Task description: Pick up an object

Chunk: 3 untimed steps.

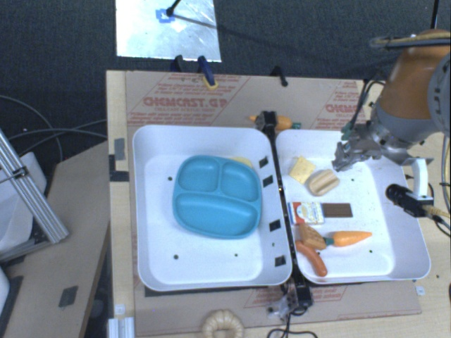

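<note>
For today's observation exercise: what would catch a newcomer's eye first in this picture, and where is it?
The blue divided plate stands out first, lying in the left bin. Next comes the grey and orange arm, its gripper over the right bin near a bread roll, with an orange carrot towards that bin's front.

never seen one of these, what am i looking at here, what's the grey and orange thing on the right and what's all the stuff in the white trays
This is one camera fixed above a bench, looking down at a slant. The grey and orange shape is a robot arm reaching in from the right. Its gripper hangs above the right bin, near the bin's upper edge, with nothing visibly between its fingers.

The left bin holds a blue divided plate. The right bin holds small toy foods: a yellow cheese wedge, a bread roll, a brown bar, a carrot, a sausage and a small red and white packet. The arm's job is to pick one up.
</note>
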Motion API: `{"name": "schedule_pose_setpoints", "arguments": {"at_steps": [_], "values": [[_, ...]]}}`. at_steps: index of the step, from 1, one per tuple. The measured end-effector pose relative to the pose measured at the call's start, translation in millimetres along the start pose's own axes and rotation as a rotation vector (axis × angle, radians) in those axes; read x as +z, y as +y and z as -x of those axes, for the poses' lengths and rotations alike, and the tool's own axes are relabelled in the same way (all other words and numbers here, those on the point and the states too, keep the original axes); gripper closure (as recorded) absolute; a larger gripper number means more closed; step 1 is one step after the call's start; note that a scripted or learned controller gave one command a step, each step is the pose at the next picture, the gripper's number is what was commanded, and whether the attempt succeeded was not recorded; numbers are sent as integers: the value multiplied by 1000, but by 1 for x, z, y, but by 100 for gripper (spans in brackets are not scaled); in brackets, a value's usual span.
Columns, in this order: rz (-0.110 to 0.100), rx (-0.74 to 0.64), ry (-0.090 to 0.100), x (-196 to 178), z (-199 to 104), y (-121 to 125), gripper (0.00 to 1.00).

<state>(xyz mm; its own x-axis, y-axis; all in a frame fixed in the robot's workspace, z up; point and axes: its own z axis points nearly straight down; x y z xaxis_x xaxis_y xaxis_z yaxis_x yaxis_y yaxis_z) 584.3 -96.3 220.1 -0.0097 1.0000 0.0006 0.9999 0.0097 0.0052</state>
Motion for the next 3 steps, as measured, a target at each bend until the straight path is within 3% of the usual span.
{"name": "schedule_pose_setpoints", "arguments": {"at_steps": [1,2,3], "values": [[-1,1,0,7,-47,26,100],[0,2,0,-8,-67,54,100],[-3,4,-1,3,-72,49,100]]}}
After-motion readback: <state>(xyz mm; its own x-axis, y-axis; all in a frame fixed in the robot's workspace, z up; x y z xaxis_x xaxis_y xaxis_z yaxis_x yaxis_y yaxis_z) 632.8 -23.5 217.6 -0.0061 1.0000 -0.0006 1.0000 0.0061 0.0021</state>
